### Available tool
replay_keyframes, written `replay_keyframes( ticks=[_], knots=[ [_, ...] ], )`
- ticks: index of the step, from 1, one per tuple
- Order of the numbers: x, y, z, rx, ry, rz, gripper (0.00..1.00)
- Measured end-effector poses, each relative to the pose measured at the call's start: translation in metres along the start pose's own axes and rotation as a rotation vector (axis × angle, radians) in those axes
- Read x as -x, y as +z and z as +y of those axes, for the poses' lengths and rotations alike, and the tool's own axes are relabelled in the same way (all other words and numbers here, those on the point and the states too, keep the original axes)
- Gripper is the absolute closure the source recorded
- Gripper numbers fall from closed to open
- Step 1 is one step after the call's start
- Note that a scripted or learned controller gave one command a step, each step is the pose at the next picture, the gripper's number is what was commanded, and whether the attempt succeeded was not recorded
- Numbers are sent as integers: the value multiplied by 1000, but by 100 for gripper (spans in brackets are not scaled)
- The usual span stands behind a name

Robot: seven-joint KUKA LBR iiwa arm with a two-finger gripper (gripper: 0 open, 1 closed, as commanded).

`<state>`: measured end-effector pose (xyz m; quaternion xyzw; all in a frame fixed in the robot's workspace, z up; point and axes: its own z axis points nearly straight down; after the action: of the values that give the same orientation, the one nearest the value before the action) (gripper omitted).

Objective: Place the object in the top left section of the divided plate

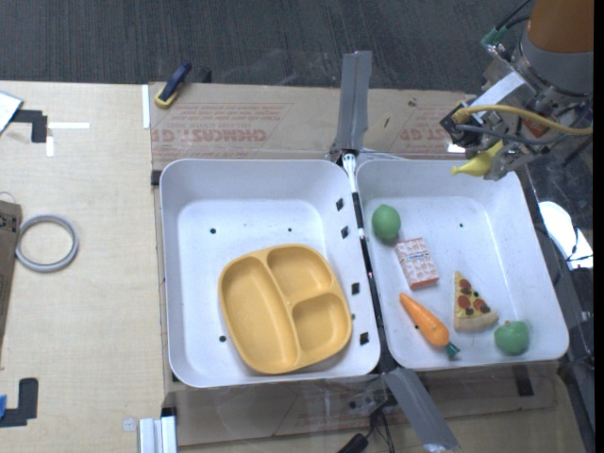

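Up at the far right corner of the right bin [538, 253], the gripper [483, 159] hangs just over the rim with a small yellow banana [475, 165] pinched between its fingers, clear of the bin floor. Cables loop around the wrist above it. The yellow divided plate [285, 307] sits in the left bin [189, 253], toward its near edge, all three sections bare. In the right bin a green lime [385, 222] lies near the far left corner, a small red-and-white carton [416, 262] just nearer than it, and a toy carrot [426, 323] nearer still. A pizza slice [471, 304] rests beside the carrot, and a green apple [511, 338] sits in the near right corner. A roll of tape [43, 243] lies on the bench [85, 347] at the left edge.
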<state>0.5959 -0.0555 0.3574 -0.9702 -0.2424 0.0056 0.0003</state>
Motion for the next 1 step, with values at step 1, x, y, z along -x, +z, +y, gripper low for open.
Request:
replay_keyframes(
  ticks=[1],
  knots=[
    [0,-7,1,-1,-1,-5,100]
  ],
)
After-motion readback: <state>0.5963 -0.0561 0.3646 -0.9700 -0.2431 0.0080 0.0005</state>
